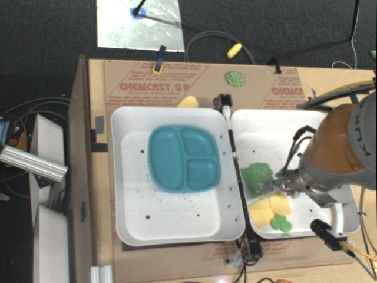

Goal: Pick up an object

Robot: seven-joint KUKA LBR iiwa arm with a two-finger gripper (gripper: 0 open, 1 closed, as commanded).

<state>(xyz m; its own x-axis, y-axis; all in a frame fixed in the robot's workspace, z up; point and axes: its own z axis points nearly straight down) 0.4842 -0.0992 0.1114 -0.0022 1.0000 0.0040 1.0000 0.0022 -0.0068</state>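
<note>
Gripper point(275, 184): low in the right bin point(294, 119), at the end of the arm point(339, 152) that reaches in from the right; whether it is apart or together cannot be told at this size.
Nearest thing: green toy point(256, 174), touching or just left of the gripper tip.
Other candidates: yellow pieces point(268, 208) just below the tip, toward the near wall; small green piece point(281, 222) beside them.
Direction for the move: target lies left and slightly up from the tip, against the wall between the bins.
Left bin point(132, 217): carries a blue divided plate point(184, 158), well apart from the gripper.
Judgement: grasp not confirmed; nothing visibly sits clamped.
Counter point(171, 84): small green and yellow bits lie loose beyond the bins.
</note>
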